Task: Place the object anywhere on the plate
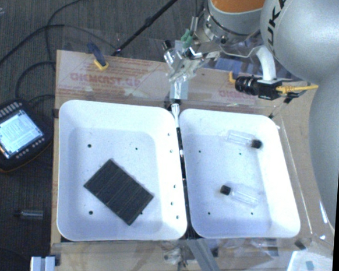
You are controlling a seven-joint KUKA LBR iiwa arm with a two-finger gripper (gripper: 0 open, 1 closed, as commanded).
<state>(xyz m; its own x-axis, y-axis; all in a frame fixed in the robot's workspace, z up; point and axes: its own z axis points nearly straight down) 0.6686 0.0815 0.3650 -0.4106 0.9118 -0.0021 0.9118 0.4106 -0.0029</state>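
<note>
Hanging the grey arm (306, 31) over the far right, with the gripper (177, 94) above the far end of the seam between the left bin (69, 153) and the right bin (282, 187); not showing whether open or closed. Lying in the left bin: the dark ridged plate (118, 191). Lying in the right bin: the far vial (243, 139) and the near vial (241, 194), either possibly the object. Judging the pick as not yet begun; calling next for moving right and nearer, then descending onto one vial.

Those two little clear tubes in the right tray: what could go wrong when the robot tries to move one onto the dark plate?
1. The clear tubes are nearly see-through against the white right tray, so the hand could well miss or grab badly.
2. They lie on their sides and might roll away when nudged.
3. The dark plate sits in the left tray, across the raised rims in the middle; a loosely held tube might drop on the way.
</note>
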